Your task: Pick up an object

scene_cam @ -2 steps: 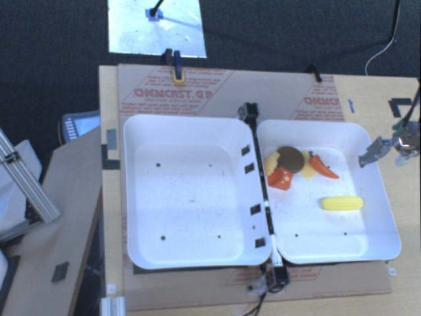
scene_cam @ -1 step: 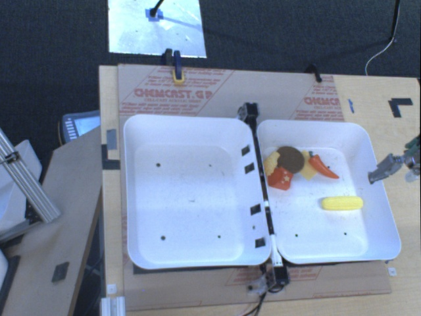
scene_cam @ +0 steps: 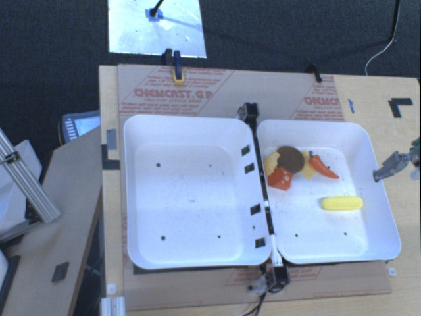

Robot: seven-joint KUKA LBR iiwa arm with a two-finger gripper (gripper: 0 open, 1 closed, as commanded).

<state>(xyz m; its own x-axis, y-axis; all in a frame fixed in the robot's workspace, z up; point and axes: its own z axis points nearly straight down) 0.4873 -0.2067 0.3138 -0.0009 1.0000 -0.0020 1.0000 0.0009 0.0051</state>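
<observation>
I have one camera, fixed high above the bench and looking down at a slant. It stands far enough back to take in the left bin and the right bin whole, side by side, plus dark floor beyond the bench's far edge.

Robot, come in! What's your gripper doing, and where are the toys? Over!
Gripper at right bin's right rim, holding nothing. Yellow corn lies apart mid-bin; brown, red and orange toys clustered near the divider. Nothing blocks the corn.
</observation>
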